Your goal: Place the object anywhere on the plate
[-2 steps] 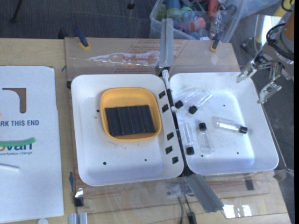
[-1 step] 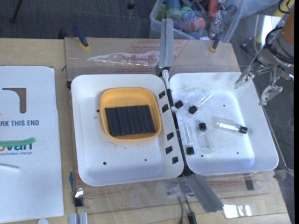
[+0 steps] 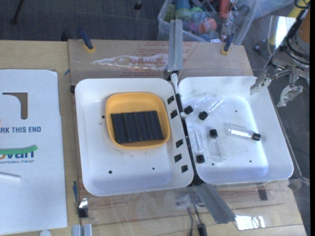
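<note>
A yellow plate [image 3: 114, 104] lies in the left bin [image 3: 93, 171] and carries a dark ridged rectangular pad [image 3: 137, 127]. In the right bin [image 3: 275, 166] lie several clear vials with black caps: one [image 3: 240, 132] to the right of the middle, one [image 3: 209, 103] near the back left, and two [image 3: 215, 146] [image 3: 197, 142] towards the front left. My gripper [image 3: 271, 90] hangs over the right bin's back right corner, above and to the right of the vials. It is open, with nothing between its fingers.
A raised divider [image 3: 178, 127] with black marks separates the bins. A clear plastic box of colourful items [image 3: 206, 6] stands behind the bench. A white printed sheet [image 3: 29, 146] covers the bench at the left. Blue clamps [image 3: 87, 43] hold the back edge.
</note>
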### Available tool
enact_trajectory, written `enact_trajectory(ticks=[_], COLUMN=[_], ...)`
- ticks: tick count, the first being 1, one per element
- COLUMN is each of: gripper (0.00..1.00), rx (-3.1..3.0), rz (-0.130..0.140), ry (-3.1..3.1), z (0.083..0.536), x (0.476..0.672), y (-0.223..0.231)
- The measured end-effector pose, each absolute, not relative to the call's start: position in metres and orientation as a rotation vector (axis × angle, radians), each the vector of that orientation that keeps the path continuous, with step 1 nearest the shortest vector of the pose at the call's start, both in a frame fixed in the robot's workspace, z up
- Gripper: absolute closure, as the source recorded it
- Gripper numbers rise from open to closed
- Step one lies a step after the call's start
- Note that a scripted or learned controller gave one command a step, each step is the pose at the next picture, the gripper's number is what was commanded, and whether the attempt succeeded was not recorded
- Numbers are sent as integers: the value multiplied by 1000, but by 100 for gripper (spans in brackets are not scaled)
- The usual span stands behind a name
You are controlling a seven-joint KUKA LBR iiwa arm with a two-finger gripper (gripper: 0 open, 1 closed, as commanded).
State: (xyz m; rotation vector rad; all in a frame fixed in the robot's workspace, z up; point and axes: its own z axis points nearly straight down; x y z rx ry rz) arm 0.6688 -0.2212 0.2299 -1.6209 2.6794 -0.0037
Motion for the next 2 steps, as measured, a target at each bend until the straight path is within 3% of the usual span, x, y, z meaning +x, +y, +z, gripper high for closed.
enact_trajectory(ticks=[2], gripper=[0], rx=[-2431], rz=[-2], ry=[1976], z=[233], x=[668], y=[-221])
